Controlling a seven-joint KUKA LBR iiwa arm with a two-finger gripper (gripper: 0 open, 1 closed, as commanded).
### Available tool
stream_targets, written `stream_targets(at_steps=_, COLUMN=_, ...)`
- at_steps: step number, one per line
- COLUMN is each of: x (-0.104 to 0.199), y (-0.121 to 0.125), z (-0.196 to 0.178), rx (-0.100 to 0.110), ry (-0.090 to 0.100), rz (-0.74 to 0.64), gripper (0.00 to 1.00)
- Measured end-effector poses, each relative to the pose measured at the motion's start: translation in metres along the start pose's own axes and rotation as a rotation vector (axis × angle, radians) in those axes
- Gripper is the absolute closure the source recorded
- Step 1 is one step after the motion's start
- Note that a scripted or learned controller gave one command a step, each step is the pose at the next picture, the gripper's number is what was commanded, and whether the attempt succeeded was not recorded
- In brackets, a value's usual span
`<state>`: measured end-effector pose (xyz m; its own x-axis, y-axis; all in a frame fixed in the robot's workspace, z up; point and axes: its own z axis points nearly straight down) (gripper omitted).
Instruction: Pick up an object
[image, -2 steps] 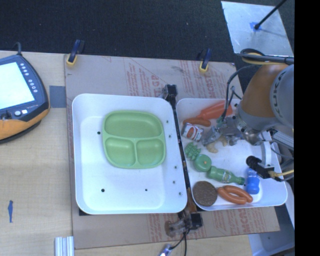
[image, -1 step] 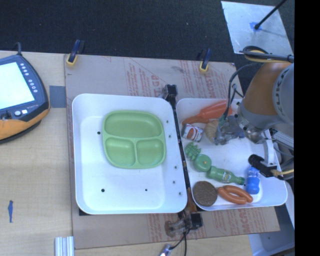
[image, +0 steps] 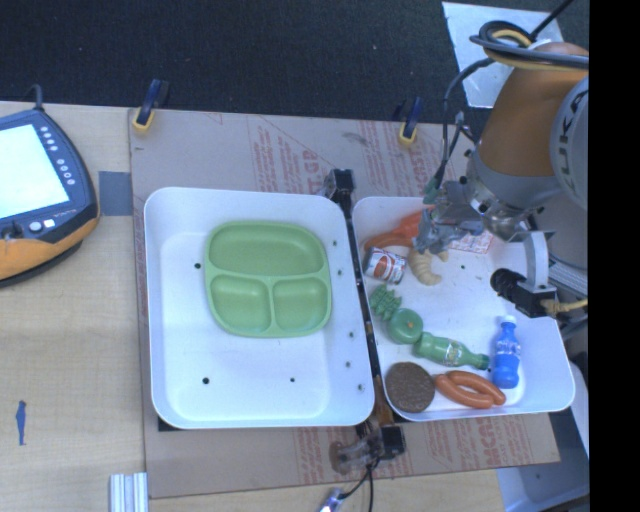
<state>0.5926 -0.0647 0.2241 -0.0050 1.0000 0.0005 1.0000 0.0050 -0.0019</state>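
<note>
Your claw (image: 437, 235) sits low in the right bin (image: 545, 395) at its 12 o'clock edge; its state cannot be determined. A tan croissant (image: 427, 266) lies directly beneath, at 6 o'clock of the claw.

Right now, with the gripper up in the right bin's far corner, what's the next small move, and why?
Probably a short straight descent. The gripper hangs over the small tan croissant-shaped toy beside the orange carrot-like piece at the far end of the right white bin. Nothing shows between its fingers, so no grasp is confirmed yet.
</note>
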Motion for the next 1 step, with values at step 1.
stream_targets(at_steps=1, x=-0.0004, y=-0.0005, z=0.0007, rx=0.002, ry=0.000, rz=0.001, gripper=0.00)
